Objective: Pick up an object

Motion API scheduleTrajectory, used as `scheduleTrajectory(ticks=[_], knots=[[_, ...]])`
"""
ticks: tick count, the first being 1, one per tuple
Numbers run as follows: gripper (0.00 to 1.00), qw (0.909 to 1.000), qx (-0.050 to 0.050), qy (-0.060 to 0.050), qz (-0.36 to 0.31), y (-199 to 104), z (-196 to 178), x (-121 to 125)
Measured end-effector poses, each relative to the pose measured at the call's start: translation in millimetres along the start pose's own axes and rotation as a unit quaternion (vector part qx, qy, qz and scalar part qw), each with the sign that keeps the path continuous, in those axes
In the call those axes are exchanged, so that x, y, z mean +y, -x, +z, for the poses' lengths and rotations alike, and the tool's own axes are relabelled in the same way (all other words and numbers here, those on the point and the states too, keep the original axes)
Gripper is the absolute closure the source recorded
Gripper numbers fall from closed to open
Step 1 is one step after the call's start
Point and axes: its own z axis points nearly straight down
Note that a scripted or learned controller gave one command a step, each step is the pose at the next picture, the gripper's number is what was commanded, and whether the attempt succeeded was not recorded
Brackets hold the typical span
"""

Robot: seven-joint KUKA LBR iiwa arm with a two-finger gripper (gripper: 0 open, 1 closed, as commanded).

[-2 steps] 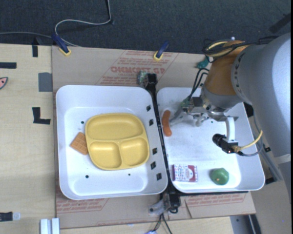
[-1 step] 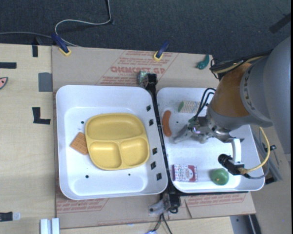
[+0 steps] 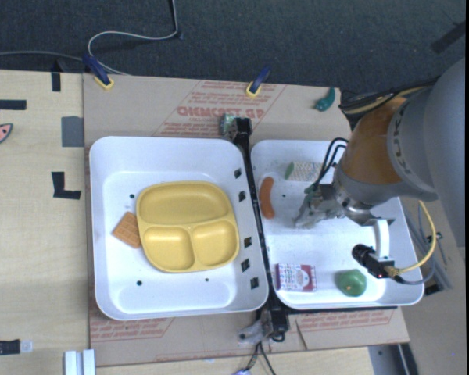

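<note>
The gripper (image 3: 306, 216) stood low in the right bin (image 3: 328, 299), its tip over bare white floor in the bin's upper middle. Whether its fingers were released or clenched could not be told; nothing showed between them.

The nearest candidate was the orange sausage (image 3: 266, 196), lying lengthwise just left of the gripper, close to the wall the 2 bins share. To take it well, the gripper would probably need to shift left and straddle the sausage across its narrow width, keeping off that wall. A pale green-striped piece (image 3: 300, 170) lay just above the gripper, too blurred to identify.

Lower in the same bin sat a small red-and-white packet (image 3: 295, 276) and a green ball (image 3: 352, 283), well apart from the gripper. The ball lay just beside a black fitting on the arm (image 3: 391, 151), so a reach there looked awkward.

The left bin (image 3: 113, 287) held a yellow tray (image 3: 187, 225) with 3 compartments and a tan cracker (image 3: 127, 229) tucked at its left edge, touching it. Both were out of the way.
</note>
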Motion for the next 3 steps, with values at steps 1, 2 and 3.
scheduleTrajectory(ticks=[1, 2, 3], knots=[[0.00, 1.0000, 0.000, 0.000, 0.000, -0.1, 0.1, -0.1], [1.00, 1.0000, 0.001, -0.001, -0.001, -0.7, -9.0, 0.0], [0.00, 1.0000, 0.001, -0.001, 0.000, -0.7, -9.0, 0.0]])
